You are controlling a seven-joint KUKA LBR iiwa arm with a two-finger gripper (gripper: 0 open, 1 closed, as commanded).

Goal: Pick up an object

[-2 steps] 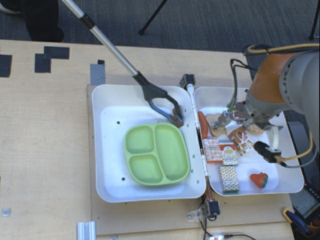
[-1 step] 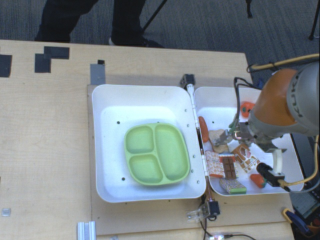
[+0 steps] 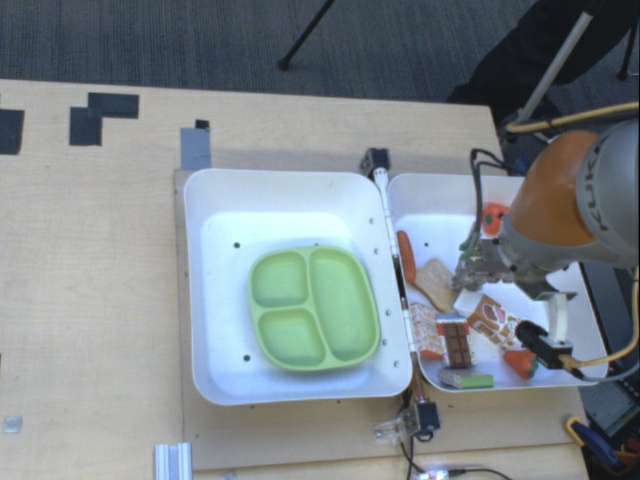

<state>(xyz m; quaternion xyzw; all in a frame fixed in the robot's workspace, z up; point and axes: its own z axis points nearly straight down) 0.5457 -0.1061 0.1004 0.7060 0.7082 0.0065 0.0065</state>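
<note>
Claw: the gripper (image 3: 470, 273) hangs low in the right bin, near its middle; whether it is released or clenched I cannot tell, because the wrist hides it from above.
Arm: the grey arm (image 3: 610, 208) comes in from the right, and its orange band (image 3: 555, 193) sits just above the wrist, over the right bin.
Nearest object: a tan piece like a slice of toast (image 3: 436, 283) lies just beside the claw, on its left; I cannot tell if they touch.
Other objects in the right bin: a red sausage (image 3: 405, 256) lies along the left wall; a brown chocolate bar (image 3: 456, 343) and a small green block (image 3: 472, 379) lie near the front; a red and white wrapper (image 3: 492, 320) lies under the wrist; a small orange-red piece (image 3: 520, 363) rests near the front right corner.
Right bin: the white bin (image 3: 430, 193) holds all these small things, which are the possible picks.
Left bin: the other white bin (image 3: 215, 268) holds a light green divided plate (image 3: 313, 308) with three compartments, lying flat near its middle.
Bench: a pale wooden surface (image 3: 90, 288) carries both bins side by side.
</note>
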